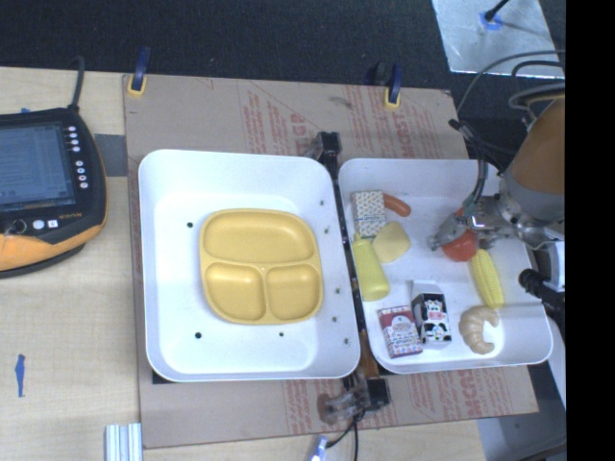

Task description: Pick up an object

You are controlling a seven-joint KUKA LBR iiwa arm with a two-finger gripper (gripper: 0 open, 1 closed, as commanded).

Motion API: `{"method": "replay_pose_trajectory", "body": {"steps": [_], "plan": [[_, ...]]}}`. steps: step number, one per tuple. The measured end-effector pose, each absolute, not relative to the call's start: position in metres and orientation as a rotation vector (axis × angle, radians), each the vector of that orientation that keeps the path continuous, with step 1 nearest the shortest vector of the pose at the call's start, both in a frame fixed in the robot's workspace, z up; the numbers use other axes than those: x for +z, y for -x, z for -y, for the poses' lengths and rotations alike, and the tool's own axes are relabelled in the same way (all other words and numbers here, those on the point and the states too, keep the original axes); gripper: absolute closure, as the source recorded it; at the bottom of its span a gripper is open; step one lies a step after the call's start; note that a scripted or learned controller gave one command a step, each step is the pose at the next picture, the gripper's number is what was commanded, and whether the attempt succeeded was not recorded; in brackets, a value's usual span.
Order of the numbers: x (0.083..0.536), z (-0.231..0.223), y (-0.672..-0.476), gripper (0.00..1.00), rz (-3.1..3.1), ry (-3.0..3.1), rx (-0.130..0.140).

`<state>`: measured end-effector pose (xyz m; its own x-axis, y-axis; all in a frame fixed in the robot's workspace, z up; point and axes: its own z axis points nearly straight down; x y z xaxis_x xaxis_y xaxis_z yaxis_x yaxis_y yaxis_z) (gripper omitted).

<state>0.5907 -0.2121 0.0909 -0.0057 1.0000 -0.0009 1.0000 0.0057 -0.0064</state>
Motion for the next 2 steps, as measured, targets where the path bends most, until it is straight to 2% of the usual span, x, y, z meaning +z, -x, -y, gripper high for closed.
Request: {"method": "replay_pose_trajectory", "body": {"steps": [1, 2], "plan": [[0.102, 0.213, -0.591, 1.0, 2.231, 2.209, 0.011], [0.097, 0.129, -0.657, 1.0, 2.229, 2.212, 0.005]]}}
